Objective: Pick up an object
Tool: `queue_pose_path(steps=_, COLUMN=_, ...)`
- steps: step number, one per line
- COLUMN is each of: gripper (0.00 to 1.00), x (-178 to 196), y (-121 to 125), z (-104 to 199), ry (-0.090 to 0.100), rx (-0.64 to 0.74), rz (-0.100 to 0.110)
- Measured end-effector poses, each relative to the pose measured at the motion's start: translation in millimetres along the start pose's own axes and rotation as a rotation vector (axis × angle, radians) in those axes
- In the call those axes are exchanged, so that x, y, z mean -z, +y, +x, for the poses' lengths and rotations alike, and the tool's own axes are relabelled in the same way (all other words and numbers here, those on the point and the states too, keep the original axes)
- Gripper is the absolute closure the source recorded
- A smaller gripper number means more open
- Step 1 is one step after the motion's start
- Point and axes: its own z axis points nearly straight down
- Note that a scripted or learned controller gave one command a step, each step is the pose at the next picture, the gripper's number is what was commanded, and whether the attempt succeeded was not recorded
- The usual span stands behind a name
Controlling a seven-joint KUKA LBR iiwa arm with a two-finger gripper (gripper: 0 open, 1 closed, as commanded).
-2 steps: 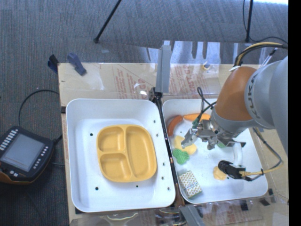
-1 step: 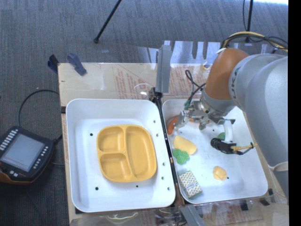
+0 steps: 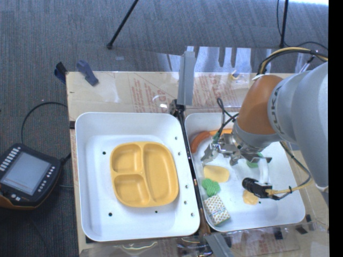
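In the camera view the arm [image 3: 278, 111] reaches from the right over the right bin [image 3: 292, 205]. Its gripper [image 3: 217, 149] hangs just above a pale yellow piece [image 3: 216, 173] at centre-right of the frame, apart from it; how far the jaws stand open I cannot tell (the wrist hides much). A yellow divided plate [image 3: 143, 174] lies in the left bin [image 3: 91, 143].

Two white bins [image 3: 86, 143] on the bench, one yellow divided plate [image 3: 143, 174], one green piece [image 3: 210, 186], one patterned box [image 3: 217, 209].
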Motion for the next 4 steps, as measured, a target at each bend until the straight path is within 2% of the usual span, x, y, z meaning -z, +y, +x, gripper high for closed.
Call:
queue_pose_path(steps=1, gripper=0.0, x=0.6, y=-66.5, z=-2.0, ry=0.001, rx=0.081, rz=-0.001)
queue_pose_path(steps=2, gripper=1.0, x=5.3, y=-67.2, z=-2.8, ry=0.003, rx=0.076, rz=0.007)
queue_pose_path(steps=3, gripper=1.0, x=10.7, y=-67.4, z=-2.8, ry=0.005, rx=0.072, rz=0.014)
queue_pose_path(steps=4, gripper=0.0, x=10.6, y=-67.4, z=-3.0, ry=0.005, rx=0.072, rz=0.014)
